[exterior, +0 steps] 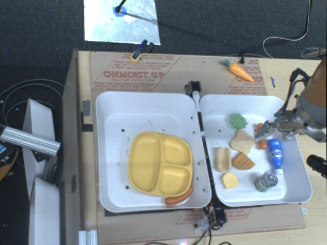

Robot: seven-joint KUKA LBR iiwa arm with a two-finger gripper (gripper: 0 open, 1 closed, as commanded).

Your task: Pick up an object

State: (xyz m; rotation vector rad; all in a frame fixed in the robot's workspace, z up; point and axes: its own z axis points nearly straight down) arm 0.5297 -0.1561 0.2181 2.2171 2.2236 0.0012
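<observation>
Gripper point(266, 130) mid-right over crowded bin point(296, 188), finger state impossible to tell; risk of nudging blue bottle point(275, 153) aside

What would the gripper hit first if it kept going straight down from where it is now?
Probably the blue bottle or the small orange piece beside it: the gripper hangs over the right bin just above them. Depth is unclear from this slanted view, so which comes first is uncertain.

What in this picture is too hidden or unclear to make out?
- Gripper, camera view: blurred, open or shut unclear.
- Small orange item: partly covered by the gripper and blue bottle.
- Arm: cut off by the right edge.
- Sausage: partly tucked under the yellow tray.
</observation>
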